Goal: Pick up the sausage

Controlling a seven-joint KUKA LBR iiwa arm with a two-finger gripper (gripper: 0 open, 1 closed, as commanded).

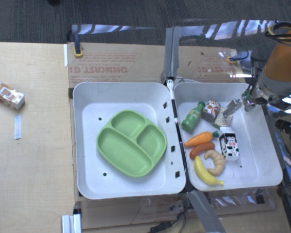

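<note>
One sausage (202, 149) lies mid right bin (262, 176), touching one carrot (199, 139) and one croissant (215, 161); fingers (233, 107) state cannot be told.

Grey arm with an orange band and a pale metal claw

The arm (280, 64) shows a broad, rounded orange band, bright and smooth, with a light grey collar just beneath it where the wrist begins. A yellow-and-dark cable loops above the orange section at the top corner. Next to the claw (231, 108), the wrist carries small dark fittings and a pale silver-grey block. The claw itself is slim and light grey, a narrow metal piece with a duller, speckled tip; its fingers are too small and blurred to tell apart.
</note>
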